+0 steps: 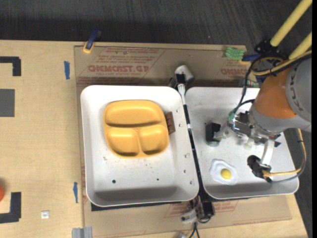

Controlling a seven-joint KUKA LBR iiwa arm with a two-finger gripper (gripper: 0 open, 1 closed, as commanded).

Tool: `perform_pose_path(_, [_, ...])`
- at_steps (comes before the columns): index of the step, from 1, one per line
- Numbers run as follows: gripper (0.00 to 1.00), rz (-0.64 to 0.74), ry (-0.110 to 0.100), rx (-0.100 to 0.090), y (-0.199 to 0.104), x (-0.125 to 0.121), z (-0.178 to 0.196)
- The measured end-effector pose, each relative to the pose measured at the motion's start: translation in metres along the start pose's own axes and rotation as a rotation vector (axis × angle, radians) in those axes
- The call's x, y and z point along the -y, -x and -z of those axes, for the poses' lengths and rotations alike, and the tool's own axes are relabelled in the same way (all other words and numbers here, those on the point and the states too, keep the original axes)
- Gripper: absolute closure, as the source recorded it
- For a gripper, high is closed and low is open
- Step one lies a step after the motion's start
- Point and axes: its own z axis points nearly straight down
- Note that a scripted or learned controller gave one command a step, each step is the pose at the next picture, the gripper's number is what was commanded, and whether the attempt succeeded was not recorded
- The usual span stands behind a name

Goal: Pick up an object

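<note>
Right bin (pixel 277 95): gripper (pixel 213 133) (finger state cannot be told) beside a fried-egg toy (pixel 223 172). Left bin (pixel 94 148): yellow divided tray (pixel 135 128), brown block (pixel 168 123).

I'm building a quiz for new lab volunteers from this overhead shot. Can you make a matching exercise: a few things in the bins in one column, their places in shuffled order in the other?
Things:
1. yellow divided tray
2. fried egg toy
3. small dark block
4. end effector

Places:
A. near front of the right bin
B. over the right part of the right bin
C. in the left bin
D. left part of the right bin, behind the egg

Pairs: 1-C, 2-A, 3-D, 4-B
</note>
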Motion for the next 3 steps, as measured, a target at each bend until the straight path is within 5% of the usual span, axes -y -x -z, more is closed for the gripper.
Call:
perform_pose_path(1, [0.0,0.035,0.02,-0.006,-0.021,-0.035,-0.007])
perform_pose_path(2, [0.0,0.269,0.018,-0.001,-0.056,-0.105,-0.009])
perform_pose_path(3, [0.0,0.265,0.008,-0.003,-0.056,-0.101,-0.009])
